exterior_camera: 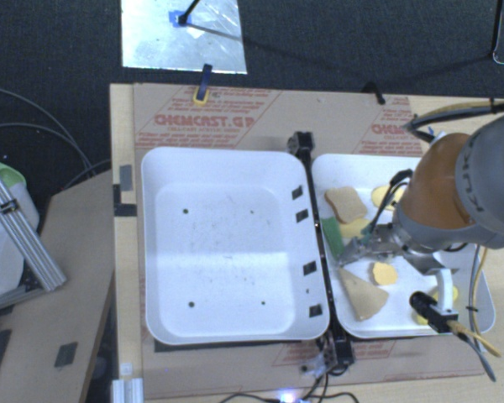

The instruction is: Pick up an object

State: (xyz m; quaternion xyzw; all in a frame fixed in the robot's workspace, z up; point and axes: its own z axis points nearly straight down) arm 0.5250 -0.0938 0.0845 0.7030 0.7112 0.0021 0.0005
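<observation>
My gripper [350, 251] hangs low over the left part of the right bin [353, 327], reaching in from the right. Just under its tip lies a green piece [333, 234] against the bin's left wall. A tan bread-like slice [346, 203] lies behind it. In front of the gripper rests a tan wedge [362, 292], with a small yellow round piece [384, 273] beside it. Another yellow piece [380, 196] lies toward the back. Nothing is visible between the fingers.
The left bin [227, 242] stands beside the right one, with a black clip strip [319, 250] along the seam between them. The arm's orange-banded wrist [433, 196] covers much of the right bin. A yellow bit [448, 293] shows at the bin's right.
</observation>
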